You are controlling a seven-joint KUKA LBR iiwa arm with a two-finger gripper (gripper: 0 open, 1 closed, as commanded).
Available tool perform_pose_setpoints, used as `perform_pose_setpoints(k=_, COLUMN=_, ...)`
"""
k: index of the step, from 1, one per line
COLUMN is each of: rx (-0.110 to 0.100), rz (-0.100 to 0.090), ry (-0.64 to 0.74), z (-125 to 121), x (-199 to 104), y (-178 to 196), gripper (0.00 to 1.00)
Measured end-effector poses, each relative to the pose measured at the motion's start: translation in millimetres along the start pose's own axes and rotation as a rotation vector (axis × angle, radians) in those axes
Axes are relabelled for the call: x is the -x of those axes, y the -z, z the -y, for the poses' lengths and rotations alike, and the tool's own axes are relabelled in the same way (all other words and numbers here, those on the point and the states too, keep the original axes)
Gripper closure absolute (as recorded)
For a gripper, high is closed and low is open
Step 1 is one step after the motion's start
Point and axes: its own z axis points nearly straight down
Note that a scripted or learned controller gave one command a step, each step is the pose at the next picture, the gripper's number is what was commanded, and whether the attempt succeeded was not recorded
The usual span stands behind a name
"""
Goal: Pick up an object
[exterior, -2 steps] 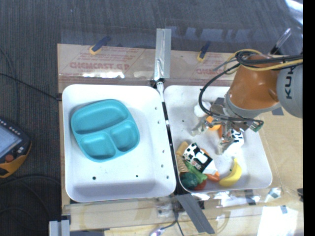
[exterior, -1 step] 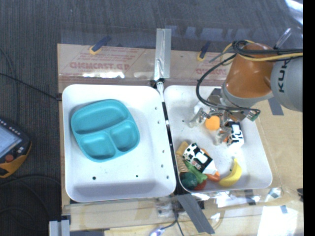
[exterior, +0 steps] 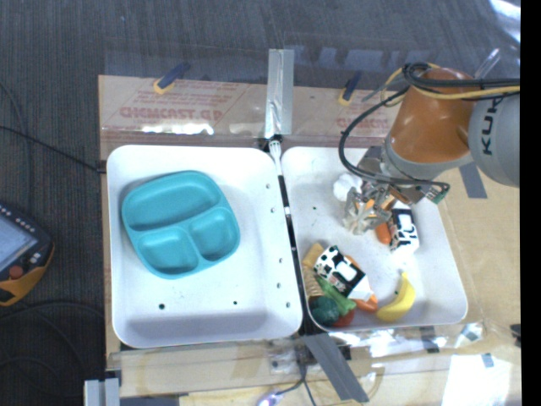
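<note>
Hovering low in the right bin [exterior: 439, 252], the gripper [exterior: 365, 214] is seen at three o'clock; its jaw state cannot be told. A banana [exterior: 399, 298] lies at five o'clock, untouched.

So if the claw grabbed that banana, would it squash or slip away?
The banana looks like a glossy toy, so it is probably stiff and light rather than squashy. Its curved, smooth skin might let it slip or swivel between fingers. It lies against the right bin's wall near a carrot, so a push would likely pivot it.
</note>
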Motion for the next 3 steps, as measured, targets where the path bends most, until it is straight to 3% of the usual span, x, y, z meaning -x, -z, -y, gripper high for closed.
perform_pose_setpoints(k=1, rx=0.010, rz=-0.010, ry=-0.191, z=45, x=0, y=113, gripper=1.00)
perform_pose_setpoints(k=2, rx=0.008, rz=-0.014, ry=-0.435, z=14, x=-44, y=-8, gripper=1.00)
perform_pose_setpoints(k=3, rx=0.007, rz=-0.015, ry=-0.426, z=38, x=-77, y=25, gripper=1.00)
